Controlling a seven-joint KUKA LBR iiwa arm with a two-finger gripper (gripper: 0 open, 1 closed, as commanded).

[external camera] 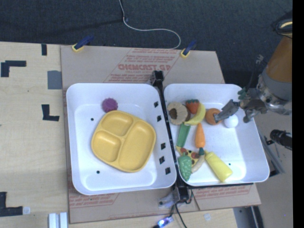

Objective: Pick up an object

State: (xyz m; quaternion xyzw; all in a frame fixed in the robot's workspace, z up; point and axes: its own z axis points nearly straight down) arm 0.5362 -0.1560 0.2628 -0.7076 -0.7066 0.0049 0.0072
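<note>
**Arm over the right bin, gripper near the white ball**

The gripper (232, 109) reached in over the right edge of the right bin (247, 146), its dark fingers (227, 110) spread apart and clamped on nothing. Its tip lay just beside a white ball (231, 121) and an orange ball (212, 115), both near the bin's upper right corner. Whether a finger touched either ball could not be told. Along the bin's left edge lay a brown round piece (177, 113), a banana (197, 116), a green cucumber (183, 135) and a carrot (200, 137). Toward the lower edge lay a yellow bottle (218, 166), a green leafy piece (184, 166) and a pizza slice (194, 156). The left bin (78, 141) carried a yellow divided plate (123, 140) at its centre, with a purple ball (110, 104) just beside the plate's upper left rim. Both bins rested side by side on a cardboard sheet (137, 65).
</note>
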